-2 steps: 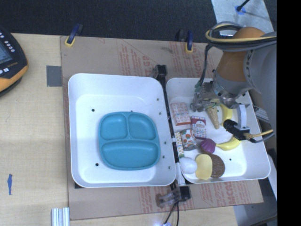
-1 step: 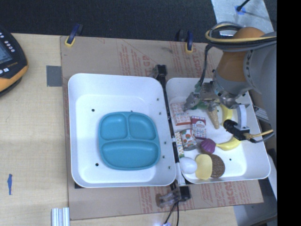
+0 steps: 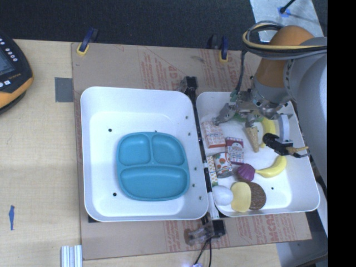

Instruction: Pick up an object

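Note:
My gripper [image 3: 236, 114] hangs over the far part of the right bin [image 3: 303, 196], its fingers spread and nothing between them. Just below it lie a pale snack packet [image 3: 213, 135] and a tan cone [image 3: 253, 137]. Further toward the front are a red packet [image 3: 235, 150], a green-printed packet [image 3: 222, 164], a purple piece [image 3: 245, 172] and a yellow banana [image 3: 272, 167]. At the bin's front edge sit a white egg [image 3: 223, 195], a yellow round piece [image 3: 241, 197] and a brown cookie [image 3: 257, 196].
The left bin [image 3: 97, 149] holds a blue divided plate [image 3: 152, 166]. The arm's grey body and orange band [image 3: 283, 54] loom over the right bin's far right corner. A yellow-and-black device [image 3: 11, 71] lies at the bench's left edge.

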Controlling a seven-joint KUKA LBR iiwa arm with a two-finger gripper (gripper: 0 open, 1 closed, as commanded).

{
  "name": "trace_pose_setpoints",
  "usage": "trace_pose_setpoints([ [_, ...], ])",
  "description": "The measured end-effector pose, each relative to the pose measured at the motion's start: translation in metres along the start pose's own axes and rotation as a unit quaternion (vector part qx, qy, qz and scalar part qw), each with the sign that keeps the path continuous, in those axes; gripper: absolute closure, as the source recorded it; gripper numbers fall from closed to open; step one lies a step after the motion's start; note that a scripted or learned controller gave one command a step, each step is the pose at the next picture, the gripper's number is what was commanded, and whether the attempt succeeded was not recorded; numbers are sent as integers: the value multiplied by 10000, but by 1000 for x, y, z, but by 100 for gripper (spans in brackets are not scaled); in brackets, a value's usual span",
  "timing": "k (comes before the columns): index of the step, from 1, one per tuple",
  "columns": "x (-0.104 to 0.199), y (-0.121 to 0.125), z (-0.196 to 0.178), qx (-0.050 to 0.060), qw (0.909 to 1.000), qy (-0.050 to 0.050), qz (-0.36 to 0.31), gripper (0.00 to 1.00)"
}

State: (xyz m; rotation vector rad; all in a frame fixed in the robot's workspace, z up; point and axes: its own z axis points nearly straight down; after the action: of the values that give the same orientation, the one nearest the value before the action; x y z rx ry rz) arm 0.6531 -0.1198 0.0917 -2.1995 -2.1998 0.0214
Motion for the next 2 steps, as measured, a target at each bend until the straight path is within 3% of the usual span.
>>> trace_pose_setpoints([
  [1, -68, 2, -91, -192, 9998, -89, 6, 0],
  [2, -44, -27, 5, -100, 9999, -51, -15, 0],
])
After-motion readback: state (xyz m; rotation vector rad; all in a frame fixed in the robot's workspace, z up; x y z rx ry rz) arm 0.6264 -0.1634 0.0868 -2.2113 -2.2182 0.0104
